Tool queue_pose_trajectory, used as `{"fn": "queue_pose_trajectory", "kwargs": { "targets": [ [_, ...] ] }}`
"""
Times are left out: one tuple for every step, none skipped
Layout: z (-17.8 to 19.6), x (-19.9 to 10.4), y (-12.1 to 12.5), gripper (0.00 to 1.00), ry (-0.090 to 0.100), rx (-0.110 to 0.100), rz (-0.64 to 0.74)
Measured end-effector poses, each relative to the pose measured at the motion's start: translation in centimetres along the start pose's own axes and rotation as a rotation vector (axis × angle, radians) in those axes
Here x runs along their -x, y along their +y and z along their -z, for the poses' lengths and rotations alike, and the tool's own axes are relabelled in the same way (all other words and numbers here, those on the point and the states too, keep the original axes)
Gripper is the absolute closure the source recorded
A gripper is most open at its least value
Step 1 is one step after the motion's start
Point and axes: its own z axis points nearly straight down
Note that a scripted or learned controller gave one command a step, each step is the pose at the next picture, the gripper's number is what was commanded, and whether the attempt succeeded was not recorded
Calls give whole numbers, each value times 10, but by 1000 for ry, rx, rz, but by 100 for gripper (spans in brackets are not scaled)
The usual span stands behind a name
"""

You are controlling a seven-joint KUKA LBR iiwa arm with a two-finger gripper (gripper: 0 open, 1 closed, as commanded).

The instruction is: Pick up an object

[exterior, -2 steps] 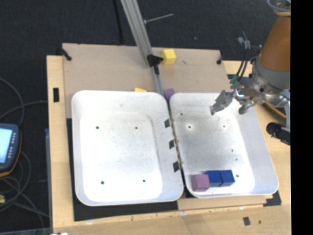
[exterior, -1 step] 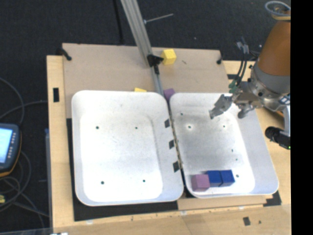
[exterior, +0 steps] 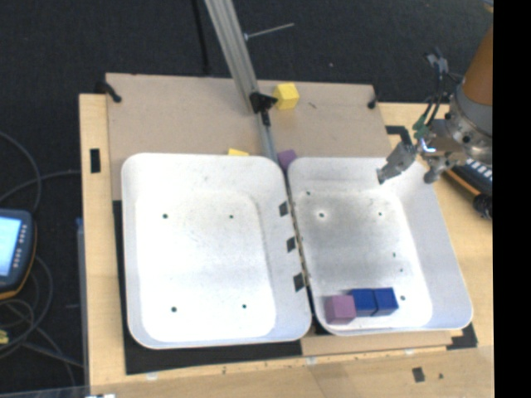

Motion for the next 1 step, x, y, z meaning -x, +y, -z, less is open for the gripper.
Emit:
{"fn": "queue_pose_trajectory", "kwargs": {
  "targets": [
    [-154,-8,-52,0,4,-11,1]
  ]
}}
